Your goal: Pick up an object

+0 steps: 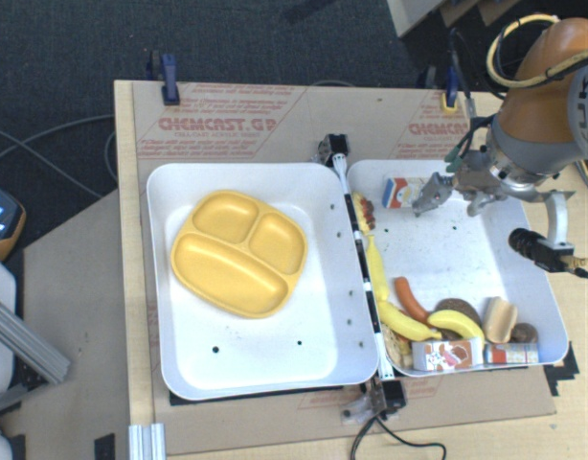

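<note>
I am hovering my jaws (450, 195) over the upper part of the right bin (524, 286), and they are standing spread with nothing between them. The nearest candidate, a small carton (397, 193) printed white, red and blue, is lying just beside me at nine o'clock, hard against the bin's top edge. It looks light and boxy, and I cannot make out which way its long axis runs.

The rest of the pile is sitting well apart from me toward six o'clock, along the bin's lower rim. A yellow banana (382, 290) is running its long axis from twelve to six down the left wall, curling at the bottom. An orange carrot (410, 298) is slanting beside it, and a red-and-white box (447, 356) is lying crosswise from nine to three.

I am judging the small carton the shorter reach. The yellow divided plate (238, 252) is resting in the left bin (179, 353), far off at nine o'clock.
</note>
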Action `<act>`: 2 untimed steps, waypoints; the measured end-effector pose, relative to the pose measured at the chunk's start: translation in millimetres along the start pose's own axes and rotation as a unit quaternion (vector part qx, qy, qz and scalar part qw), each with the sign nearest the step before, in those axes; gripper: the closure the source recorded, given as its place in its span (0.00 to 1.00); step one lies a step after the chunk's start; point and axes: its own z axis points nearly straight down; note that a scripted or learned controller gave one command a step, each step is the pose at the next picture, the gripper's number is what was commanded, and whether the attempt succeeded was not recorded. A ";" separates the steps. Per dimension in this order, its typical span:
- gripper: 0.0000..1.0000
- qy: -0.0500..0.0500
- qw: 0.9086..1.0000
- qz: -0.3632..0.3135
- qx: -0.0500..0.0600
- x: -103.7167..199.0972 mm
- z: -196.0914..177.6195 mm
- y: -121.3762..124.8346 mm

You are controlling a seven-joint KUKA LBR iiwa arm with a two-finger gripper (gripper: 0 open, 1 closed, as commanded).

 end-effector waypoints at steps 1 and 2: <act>0.00 0.002 1.000 0.001 0.006 5.3 110.2 -60.6; 0.00 0.001 1.000 0.002 0.003 -9.9 98.4 -122.0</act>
